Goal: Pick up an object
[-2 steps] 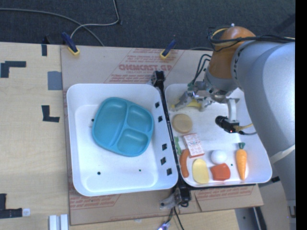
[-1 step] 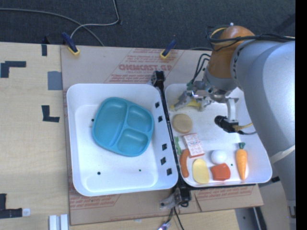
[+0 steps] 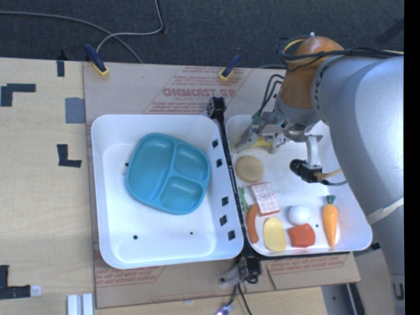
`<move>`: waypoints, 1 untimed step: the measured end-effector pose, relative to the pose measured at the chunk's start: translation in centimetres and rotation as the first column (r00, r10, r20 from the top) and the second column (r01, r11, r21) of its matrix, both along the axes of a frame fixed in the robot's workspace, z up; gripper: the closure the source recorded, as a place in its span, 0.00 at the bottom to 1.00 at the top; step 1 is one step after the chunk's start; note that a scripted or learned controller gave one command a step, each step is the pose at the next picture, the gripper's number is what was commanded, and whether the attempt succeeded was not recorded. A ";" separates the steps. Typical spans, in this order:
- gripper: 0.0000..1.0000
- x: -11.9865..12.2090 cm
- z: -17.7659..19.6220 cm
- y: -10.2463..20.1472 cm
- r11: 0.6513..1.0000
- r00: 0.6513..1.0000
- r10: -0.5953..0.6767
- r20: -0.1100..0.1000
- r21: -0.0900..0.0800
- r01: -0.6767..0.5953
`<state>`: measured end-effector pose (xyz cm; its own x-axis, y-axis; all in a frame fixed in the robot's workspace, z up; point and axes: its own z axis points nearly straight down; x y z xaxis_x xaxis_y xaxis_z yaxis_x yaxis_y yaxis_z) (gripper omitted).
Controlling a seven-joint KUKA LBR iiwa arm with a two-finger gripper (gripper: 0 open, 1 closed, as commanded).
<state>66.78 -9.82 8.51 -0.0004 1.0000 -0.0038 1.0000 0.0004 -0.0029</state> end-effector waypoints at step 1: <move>0.00 0.0 0.9 -1.5 1.000 1.000 0.001 0.002 0.002 -0.001</move>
